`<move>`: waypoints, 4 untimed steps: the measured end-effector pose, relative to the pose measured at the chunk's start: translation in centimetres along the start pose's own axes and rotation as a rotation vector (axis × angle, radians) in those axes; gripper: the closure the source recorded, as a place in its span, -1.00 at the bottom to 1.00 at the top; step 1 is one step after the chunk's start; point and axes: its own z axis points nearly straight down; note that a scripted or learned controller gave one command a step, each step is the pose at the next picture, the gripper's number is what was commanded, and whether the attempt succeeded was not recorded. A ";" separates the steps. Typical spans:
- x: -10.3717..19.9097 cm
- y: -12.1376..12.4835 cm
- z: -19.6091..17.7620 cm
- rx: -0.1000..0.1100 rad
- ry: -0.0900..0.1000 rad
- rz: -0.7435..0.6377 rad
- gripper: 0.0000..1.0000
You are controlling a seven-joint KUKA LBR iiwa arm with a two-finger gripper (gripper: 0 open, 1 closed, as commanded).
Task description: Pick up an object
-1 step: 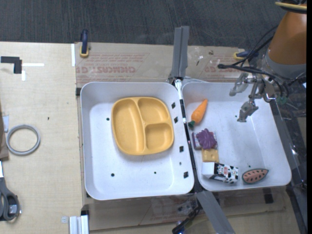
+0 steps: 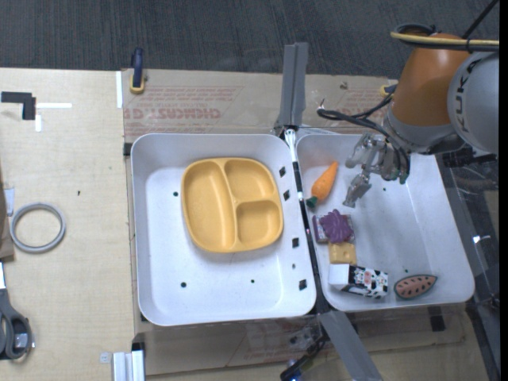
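Observation:
My gripper (image 2: 356, 182) hangs over the back of the right bin (image 2: 429, 236), open, with nothing between its fingers. An orange carrot (image 2: 324, 179) lies just to its left, near the bin's back left corner. Nearer the front along the left wall sit a purple grape bunch (image 2: 336, 226), a small yellow block (image 2: 342, 253) and a black-and-white cow-patterned item (image 2: 362, 279). A brown oval piece (image 2: 415, 286) rests at the front right of that bin.
The left bin (image 2: 159, 284) holds a yellow divided plate (image 2: 232, 204). A grey metal divider (image 2: 294, 86) stands between the bins at the back. A roll of tape (image 2: 35, 227) and scissors (image 2: 14, 332) lie on the bench to the left.

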 end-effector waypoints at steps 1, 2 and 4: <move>0.2 1.0 2.7 0.000 -0.001 0.163 -1.00; 3.9 -0.6 2.7 -0.001 -0.002 -0.258 -1.00; 1.5 -1.1 2.8 0.001 0.000 0.685 1.00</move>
